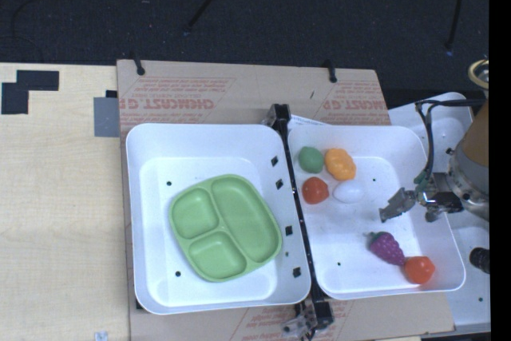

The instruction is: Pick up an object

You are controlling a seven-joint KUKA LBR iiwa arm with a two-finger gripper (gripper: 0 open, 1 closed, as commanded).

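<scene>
End effector (403,202) low over the right bin (435,144), spread open, gripping nothing. Purple grapes (387,247) just below it, red piece (418,269) beside them. Green (311,160), orange (340,164), red (315,190), white (347,192) clustered upper left. Green divided plate (225,227) in left bin (152,172).

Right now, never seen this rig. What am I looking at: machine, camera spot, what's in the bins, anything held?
One camera fixed above a bench looks down at a slant. The robot arm reaches in from the right; its hand hangs over the right bin, and nothing shows between its fingers. That bin has small toy foods: a green piece, an orange piece, a red one, a white one, purple grapes and another red-orange piece. The left bin holds a green divided plate.
</scene>
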